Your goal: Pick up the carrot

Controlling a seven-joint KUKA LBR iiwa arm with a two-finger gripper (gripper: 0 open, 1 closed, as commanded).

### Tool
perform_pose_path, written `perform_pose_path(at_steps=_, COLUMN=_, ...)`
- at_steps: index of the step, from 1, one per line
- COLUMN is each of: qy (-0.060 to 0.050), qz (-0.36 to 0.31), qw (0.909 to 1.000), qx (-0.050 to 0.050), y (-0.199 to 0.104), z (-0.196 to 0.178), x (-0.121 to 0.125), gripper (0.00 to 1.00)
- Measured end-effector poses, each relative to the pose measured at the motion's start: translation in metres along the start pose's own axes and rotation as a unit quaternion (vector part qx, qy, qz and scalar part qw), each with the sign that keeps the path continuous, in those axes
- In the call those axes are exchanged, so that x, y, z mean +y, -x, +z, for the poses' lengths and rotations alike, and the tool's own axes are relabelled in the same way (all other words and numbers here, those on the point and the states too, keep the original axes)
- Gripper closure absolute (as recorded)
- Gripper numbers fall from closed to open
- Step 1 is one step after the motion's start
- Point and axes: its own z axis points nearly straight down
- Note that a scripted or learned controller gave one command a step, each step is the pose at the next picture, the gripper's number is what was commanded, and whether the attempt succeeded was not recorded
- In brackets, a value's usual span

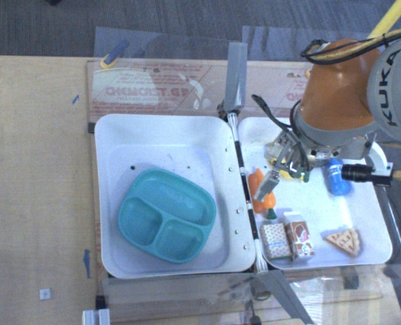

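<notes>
Carrot [261, 189], light, stiff, smooth toy at the right bin's [376, 212] left wall; best pinched mid-length; gripper [271, 180] over it, jaw state undeterminable.

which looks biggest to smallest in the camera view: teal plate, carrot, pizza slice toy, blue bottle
1. teal plate, by far the largest.
2. carrot, though the hand covers part of it.
3. pizza slice toy and blue bottle look about alike, so I won't rank them.
</notes>
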Motion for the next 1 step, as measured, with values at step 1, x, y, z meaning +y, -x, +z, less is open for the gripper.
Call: perform_pose_path(at_steps=1, qy=0.001, qz=-0.212, qw=0.9773, qx=-0.004, y=0.0217, z=-0.0007, x=-0.0057, gripper=0.00)
